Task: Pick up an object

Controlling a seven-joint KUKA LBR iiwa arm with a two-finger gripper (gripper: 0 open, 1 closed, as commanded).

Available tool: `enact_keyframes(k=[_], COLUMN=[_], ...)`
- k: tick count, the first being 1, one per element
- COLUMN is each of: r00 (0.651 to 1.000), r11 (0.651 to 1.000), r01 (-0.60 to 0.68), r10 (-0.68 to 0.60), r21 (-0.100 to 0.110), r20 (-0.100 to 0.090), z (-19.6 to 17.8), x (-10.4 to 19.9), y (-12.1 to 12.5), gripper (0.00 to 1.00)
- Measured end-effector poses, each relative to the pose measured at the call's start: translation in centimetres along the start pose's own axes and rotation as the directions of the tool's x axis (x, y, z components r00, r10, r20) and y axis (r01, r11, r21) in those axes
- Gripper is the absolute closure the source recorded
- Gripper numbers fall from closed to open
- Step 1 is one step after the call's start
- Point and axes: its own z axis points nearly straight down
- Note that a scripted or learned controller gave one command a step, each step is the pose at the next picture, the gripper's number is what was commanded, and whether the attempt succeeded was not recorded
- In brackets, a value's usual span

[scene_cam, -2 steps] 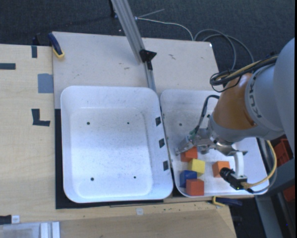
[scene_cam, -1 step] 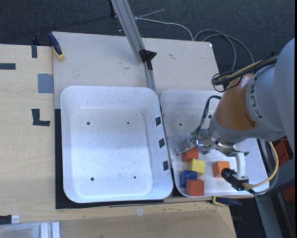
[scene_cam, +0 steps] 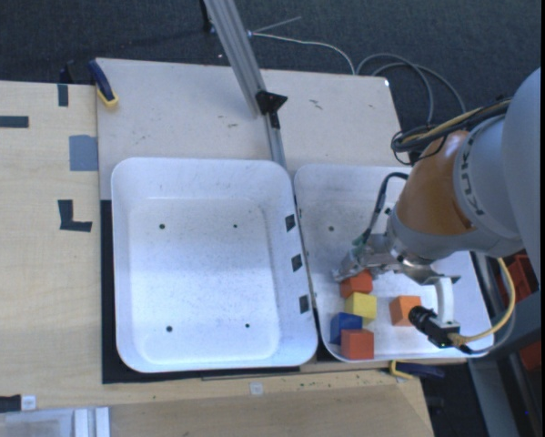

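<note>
Gripper (scene_cam: 358, 260) hovered over orange block (scene_cam: 356, 283) among blocks near right bin (scene_cam: 345, 198) front edge; finger state impossible to tell. Block likely light, rigid; best grasped across flat opposite faces.

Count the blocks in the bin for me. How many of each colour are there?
Orange blocks: 3, all small cubes, one beside the pincer, one at the near rim, one to the right.
Yellow blocks: 1, a small cube.
Blue blocks: 1, a small cube.
Total: 5 blocks, all in the right white bin.
</note>
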Motion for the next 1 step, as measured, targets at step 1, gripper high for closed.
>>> enact_keyframes(k=[1], r00=[1.0], r11=[1.0], r01=[0.004], r10=[-0.004], r21=[-0.012], r20=[0.002], z=[-9.54], x=[3.14], y=[5.98], gripper=[1.0])
